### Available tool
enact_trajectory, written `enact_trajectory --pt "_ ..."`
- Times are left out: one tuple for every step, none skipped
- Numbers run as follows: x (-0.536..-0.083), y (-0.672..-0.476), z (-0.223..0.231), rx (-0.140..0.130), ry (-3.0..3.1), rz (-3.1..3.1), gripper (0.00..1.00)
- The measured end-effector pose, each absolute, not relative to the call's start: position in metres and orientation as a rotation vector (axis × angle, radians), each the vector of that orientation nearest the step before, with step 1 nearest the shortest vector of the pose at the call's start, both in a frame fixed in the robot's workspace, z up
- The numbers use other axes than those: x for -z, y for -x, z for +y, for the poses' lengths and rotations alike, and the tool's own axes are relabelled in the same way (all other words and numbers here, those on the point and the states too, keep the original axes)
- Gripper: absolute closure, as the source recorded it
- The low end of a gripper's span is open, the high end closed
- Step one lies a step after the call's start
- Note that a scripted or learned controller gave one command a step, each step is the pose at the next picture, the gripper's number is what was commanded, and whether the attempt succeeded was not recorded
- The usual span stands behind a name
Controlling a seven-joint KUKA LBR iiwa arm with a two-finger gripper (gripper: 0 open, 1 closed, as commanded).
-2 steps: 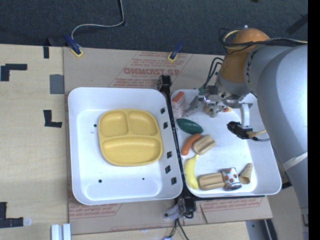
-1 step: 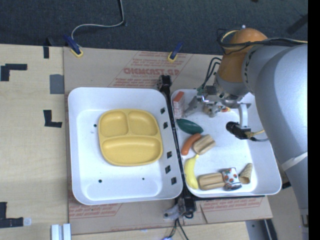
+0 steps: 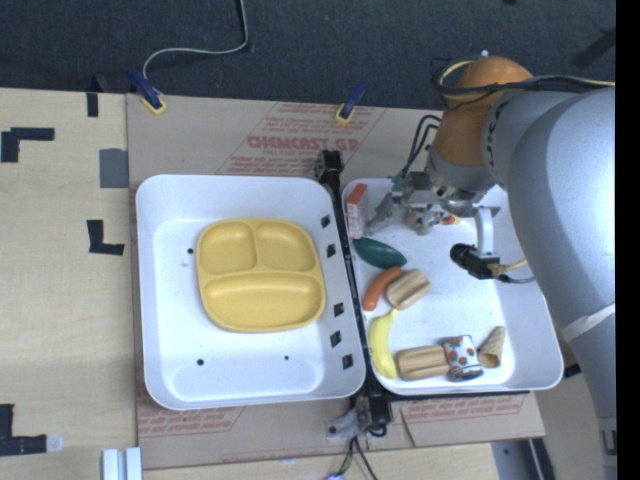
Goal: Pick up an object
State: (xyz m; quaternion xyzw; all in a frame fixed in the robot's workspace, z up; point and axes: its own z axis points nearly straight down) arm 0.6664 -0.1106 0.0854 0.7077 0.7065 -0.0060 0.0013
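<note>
My gripper [image 3: 392,206] hangs low over the far left corner of the right bin [image 3: 520,313], below the orange band of the arm. A small red and white item [image 3: 356,199] lies just left of it by the bin wall. A dark green piece [image 3: 378,252] lies right in front of the gripper. Nearer the front are an orange sausage [image 3: 379,289], a tan bread roll [image 3: 408,288], a yellow banana [image 3: 381,343], a second roll [image 3: 420,361], a red and white can [image 3: 461,356] and a tan wedge [image 3: 492,345]. I see nothing held.
The left bin [image 3: 165,298] holds a yellow divided plate [image 3: 261,274]. Black clips along the divider [image 3: 340,268] join the two bins. The bulky grey arm [image 3: 565,198] covers the right bin's right side. Cables [image 3: 490,263] trail beside the wrist.
</note>
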Motion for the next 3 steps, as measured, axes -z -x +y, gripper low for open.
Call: enact_trajectory --pt "-0.0852 -0.6674 -0.1157 0.008 -2.223 2.224 0.00" --pt "-0.0851 -0.6676 -0.1168 0.006 -2.223 2.225 0.00" --pt "-0.0853 -0.6668 -0.1103 0.015 -2.221 2.220 0.00"
